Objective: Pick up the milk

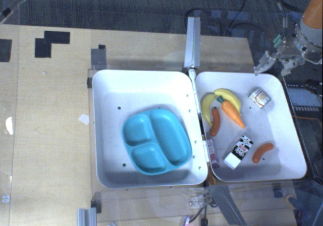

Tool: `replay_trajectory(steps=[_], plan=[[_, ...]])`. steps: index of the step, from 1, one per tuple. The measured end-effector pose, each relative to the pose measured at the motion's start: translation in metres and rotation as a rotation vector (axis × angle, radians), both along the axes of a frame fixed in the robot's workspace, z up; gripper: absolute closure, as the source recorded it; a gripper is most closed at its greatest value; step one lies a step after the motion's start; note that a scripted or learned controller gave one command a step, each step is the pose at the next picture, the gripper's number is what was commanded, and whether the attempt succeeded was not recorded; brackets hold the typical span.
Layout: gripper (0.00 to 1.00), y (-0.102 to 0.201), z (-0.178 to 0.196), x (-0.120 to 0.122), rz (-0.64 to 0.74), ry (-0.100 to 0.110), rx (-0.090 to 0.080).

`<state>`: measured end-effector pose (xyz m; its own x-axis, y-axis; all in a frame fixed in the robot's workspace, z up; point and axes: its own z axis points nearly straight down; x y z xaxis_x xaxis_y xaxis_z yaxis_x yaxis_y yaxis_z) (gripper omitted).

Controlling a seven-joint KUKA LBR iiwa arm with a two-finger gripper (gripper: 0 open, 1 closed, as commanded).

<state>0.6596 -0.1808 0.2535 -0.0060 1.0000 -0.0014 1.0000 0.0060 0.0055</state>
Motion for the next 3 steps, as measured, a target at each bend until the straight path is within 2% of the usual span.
replay_trajectory(steps=[1, 2, 3], plan=[[0.0, 0.016, 0.124, -0.004, -0.051, -0.003, -0.001], [0.0, 0.017, 0.085, 0.01, -0.157, 0.0, 0.0], [0.0, 0.029, 0.027, 0.01, -0.495, 0.001, 0.003]])
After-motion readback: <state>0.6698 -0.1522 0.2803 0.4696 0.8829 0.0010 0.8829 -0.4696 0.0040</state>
